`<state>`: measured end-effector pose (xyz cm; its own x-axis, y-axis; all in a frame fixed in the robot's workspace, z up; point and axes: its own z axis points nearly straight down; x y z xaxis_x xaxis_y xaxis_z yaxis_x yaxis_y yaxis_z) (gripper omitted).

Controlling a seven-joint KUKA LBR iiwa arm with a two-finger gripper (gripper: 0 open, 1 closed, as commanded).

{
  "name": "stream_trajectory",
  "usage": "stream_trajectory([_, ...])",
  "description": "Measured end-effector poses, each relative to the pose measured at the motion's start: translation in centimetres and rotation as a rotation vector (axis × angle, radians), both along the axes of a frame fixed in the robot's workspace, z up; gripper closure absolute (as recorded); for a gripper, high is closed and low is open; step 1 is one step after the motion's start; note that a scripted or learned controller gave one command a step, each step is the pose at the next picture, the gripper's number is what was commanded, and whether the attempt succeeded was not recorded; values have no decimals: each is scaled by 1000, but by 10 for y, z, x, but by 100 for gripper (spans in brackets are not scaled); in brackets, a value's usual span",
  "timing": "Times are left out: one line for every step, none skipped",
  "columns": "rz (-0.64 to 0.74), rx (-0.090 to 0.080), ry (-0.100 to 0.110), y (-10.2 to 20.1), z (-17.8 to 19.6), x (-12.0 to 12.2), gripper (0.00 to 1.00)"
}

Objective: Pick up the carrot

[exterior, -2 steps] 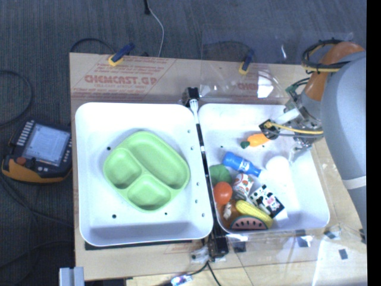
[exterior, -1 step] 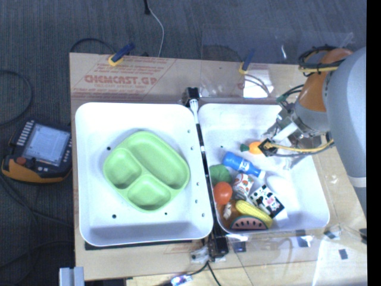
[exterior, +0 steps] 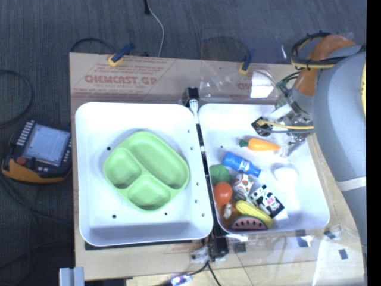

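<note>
Presently, the carrot (exterior: 261,144) lies on the floor of the right bin (exterior: 309,177), in its upper half, orange body pointing right and green top pointing left. It rests apart from the other items. The pincer (exterior: 287,130) hangs just above and to the right of the carrot, near the bin's far right wall; whether it is spread or closed cannot be told, and nothing is seen held in it. The arm (exterior: 339,100) enters from the right, its orange band (exterior: 324,49) visible at the top.

Below the carrot lies a blue bottle (exterior: 241,163), tilted. Further down, crowded in the lower left corner of the same bin, are a green vegetable (exterior: 218,173), a tomato (exterior: 222,192), a black-and-white cow-patterned carton (exterior: 266,200), a banana (exterior: 253,212) and a watermelon slice (exterior: 245,223).

The left bin (exterior: 95,219) holds a green divided plate (exterior: 146,170). A handheld pendant (exterior: 37,152) rests on the floor left of the bench (exterior: 119,79).
</note>
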<state>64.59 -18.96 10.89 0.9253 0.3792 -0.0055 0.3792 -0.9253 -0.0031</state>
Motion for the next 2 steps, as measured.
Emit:
stream_trajectory([-183, -5, -15, -10, -19, -48, 0])
stream_trajectory([-185, 12, -5, -27, -11, -60, 0])
